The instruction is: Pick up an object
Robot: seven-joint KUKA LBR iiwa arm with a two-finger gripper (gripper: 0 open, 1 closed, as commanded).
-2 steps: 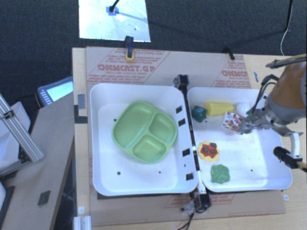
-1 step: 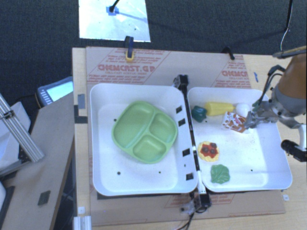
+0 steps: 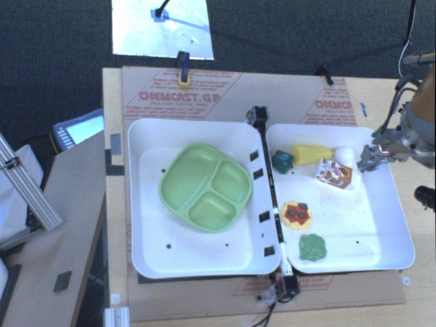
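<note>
You had the gripper at the right bin's far right edge — jaws' state unclear. Nearest: white-and-red carton, beside the yellow piece. Likely light, stiff — take it across the narrow sides.

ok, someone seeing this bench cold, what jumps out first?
Probably the green divided plate, lying alone in the left bin. Next, the cluster of small toy foods in the right bin: a yellow piece, a red-and-white carton, a round red-and-yellow piece and a green leafy piece. The gripper sits over that bin's far right edge.
</note>
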